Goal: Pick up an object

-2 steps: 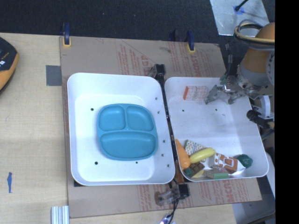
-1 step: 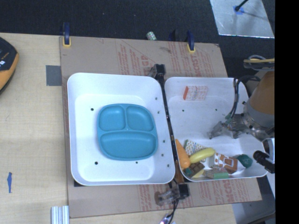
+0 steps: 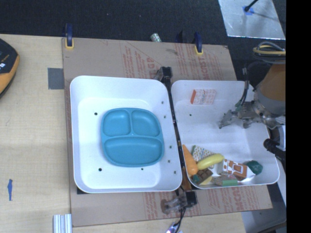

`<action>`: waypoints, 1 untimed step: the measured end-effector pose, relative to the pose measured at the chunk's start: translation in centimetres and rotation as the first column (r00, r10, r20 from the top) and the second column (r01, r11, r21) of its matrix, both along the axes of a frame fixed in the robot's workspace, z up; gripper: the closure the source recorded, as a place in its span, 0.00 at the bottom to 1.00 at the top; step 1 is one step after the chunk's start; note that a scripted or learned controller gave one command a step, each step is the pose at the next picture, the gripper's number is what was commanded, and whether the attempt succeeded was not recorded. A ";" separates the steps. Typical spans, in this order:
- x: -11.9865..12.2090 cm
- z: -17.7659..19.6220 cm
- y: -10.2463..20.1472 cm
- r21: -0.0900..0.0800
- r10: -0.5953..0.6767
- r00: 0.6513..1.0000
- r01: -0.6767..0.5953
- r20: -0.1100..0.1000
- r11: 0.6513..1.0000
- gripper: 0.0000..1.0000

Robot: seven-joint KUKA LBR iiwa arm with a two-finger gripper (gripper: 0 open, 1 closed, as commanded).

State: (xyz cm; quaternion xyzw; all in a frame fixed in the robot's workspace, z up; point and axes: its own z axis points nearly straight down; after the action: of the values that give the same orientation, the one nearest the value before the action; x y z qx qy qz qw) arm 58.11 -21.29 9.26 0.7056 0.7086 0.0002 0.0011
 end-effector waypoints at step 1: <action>7.9 1.9 3.2 0.001 0.005 1.000 -0.005 0.004 1.000 0.00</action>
State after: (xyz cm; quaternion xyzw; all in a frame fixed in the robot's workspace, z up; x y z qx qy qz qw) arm 66.05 -18.08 11.15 0.7039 0.7103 0.0020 0.0023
